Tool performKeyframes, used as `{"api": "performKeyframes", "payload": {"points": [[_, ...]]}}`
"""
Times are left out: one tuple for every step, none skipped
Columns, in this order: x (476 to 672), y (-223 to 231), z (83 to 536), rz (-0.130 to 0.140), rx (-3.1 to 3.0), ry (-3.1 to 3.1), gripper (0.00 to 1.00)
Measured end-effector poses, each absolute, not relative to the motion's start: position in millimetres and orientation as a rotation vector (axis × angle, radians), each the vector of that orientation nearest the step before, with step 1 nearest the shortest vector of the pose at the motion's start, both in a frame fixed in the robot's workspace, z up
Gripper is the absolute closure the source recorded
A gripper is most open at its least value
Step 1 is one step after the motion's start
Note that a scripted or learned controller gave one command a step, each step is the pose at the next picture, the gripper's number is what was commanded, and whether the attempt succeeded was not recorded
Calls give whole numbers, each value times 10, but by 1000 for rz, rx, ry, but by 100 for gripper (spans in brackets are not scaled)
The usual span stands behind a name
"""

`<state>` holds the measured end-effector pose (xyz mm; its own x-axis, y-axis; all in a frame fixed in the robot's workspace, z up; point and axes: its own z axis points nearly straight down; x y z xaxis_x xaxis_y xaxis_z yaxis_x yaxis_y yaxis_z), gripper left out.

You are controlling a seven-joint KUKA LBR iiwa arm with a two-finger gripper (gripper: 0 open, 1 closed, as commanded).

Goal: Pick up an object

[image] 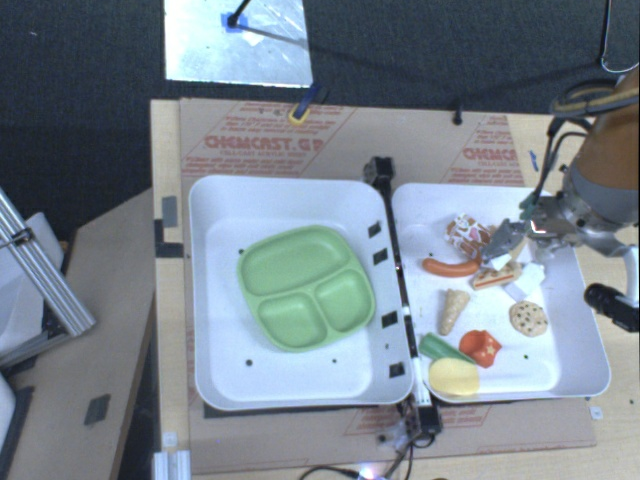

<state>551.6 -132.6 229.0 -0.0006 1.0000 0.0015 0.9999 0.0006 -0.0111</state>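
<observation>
Camera view: gripper [503, 251] low in right bin [585, 368], fingers apart, nothing between them. Landmark: hot dog [451, 266]. Gripper just right of it, above sandwich slice [497, 275]. Pretzel-like snack [467, 232] above hot dog; cone [453, 310] below; cookie [527, 318] lower right. Advice: centre on one item, descend straight, avoid crowding neighbours.

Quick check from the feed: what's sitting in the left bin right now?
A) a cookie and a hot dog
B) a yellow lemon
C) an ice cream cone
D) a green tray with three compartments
D: the green tray lies alone in the left bin, while the cookie, hot dog, lemon and cone are all in the right bin.
</observation>
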Motion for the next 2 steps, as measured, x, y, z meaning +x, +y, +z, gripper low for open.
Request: {"api": "performKeyframes", "payload": {"points": [[5542,-1323,2355,-1,-2219,-2226,0],[5463,-1347,1895,1,-2219,-2222,0]]}}
